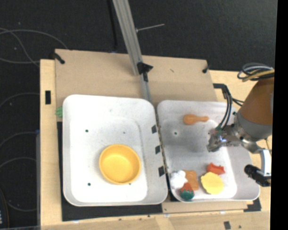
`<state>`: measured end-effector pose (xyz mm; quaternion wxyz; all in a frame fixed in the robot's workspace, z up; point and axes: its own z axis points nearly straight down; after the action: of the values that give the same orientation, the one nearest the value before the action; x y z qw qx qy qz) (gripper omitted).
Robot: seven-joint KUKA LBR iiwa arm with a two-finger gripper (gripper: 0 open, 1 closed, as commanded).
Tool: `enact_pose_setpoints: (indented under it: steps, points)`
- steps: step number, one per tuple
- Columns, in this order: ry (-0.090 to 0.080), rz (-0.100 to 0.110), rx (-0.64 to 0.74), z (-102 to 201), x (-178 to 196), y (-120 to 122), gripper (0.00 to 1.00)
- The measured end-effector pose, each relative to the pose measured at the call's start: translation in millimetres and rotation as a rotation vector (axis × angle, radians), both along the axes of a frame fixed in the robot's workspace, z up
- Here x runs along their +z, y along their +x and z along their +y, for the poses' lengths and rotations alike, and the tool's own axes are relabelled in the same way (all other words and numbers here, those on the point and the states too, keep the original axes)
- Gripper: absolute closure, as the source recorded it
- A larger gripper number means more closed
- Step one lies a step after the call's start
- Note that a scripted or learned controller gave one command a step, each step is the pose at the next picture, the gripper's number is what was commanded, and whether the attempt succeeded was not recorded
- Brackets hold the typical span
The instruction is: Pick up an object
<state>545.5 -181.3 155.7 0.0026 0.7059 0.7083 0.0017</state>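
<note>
So, 2 white bins on the bench, and the loose stuff sits where a grab is awkward. In the right bin (181,137) most bits are crowded into the near edge & near-left corner: a white piece (178,177), an orange piece (192,179) touching it, a green bit (187,195), a yellow disc (212,184) w/ a red-orange piece (215,169) just behind it. My guess: they slid down against the wall, so they're bunched and hard to get around. An orange spoon-like thing (195,119) lies alone near the far edge, probably the easiest pick. The left bin (87,110) carries 1 yellow bowl (119,163), upright, toward its near edge.

The arm comes in over the right edge of the right bin, orange band up, wrist angled down. Gripper (215,141) hangs above bare floor between spoon-like thing & red-orange piece, near neither. Jaws: can't tell, too blurred. Nothing visibly in them.
</note>
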Motion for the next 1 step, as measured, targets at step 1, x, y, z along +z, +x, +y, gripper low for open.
enact_pose_setpoints:
  steps: [1]
  points:
    - [-0.001,-0.002,0.001,-1.7,62.1,8.9,1.0]
